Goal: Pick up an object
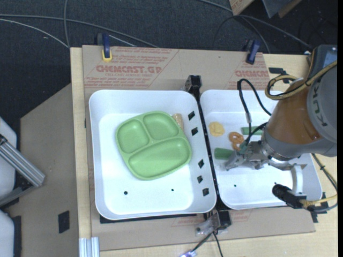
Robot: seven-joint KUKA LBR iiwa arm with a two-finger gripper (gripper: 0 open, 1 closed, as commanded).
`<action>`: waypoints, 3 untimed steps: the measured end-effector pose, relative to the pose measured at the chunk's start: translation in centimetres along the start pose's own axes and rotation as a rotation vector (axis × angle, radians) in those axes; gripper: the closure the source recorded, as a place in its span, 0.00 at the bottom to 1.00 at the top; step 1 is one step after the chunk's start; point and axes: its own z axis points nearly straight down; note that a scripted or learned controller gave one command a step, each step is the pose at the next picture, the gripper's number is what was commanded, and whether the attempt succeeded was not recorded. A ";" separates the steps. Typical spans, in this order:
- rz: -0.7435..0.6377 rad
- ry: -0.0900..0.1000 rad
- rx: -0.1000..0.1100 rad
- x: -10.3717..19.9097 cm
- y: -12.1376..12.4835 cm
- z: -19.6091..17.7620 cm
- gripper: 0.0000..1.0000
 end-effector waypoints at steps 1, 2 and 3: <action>0.001 -0.001 -0.006 0.0 0.1 -1.3 1.00; -0.001 -0.003 -0.010 0.0 0.0 -5.6 1.00; -0.001 -0.004 -0.013 -0.5 0.5 -11.8 1.00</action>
